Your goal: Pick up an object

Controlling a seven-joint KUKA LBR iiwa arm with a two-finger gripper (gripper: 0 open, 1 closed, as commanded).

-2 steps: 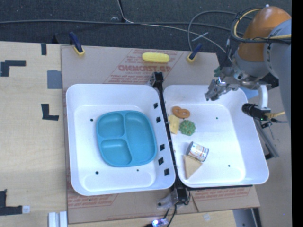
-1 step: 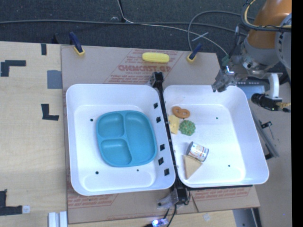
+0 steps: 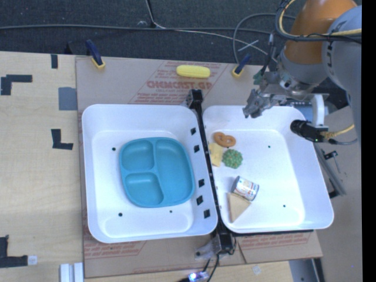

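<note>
Left bin (image 3: pixel 94 157): a blue divided tray (image 3: pixel 156 172); right bin (image 3: pixel 305 175): pretzel (image 3: pixel 224 139), green broccoli-like piece (image 3: pixel 232 157), small can (image 3: pixel 244 188) and tan wedge (image 3: pixel 235 205), all near its left wall. We judge the can likeliest, lying tipped, long axis left-up to right-down. The gripper (image 3: pixel 257 107), holding nothing, fingers seemingly a little apart, hovers over the bin's far rim; we should centre above the can and close across its axis.

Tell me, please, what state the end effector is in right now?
End effector: above the right bin's far rim, nothing visibly held; open or closed cannot be told.
</note>
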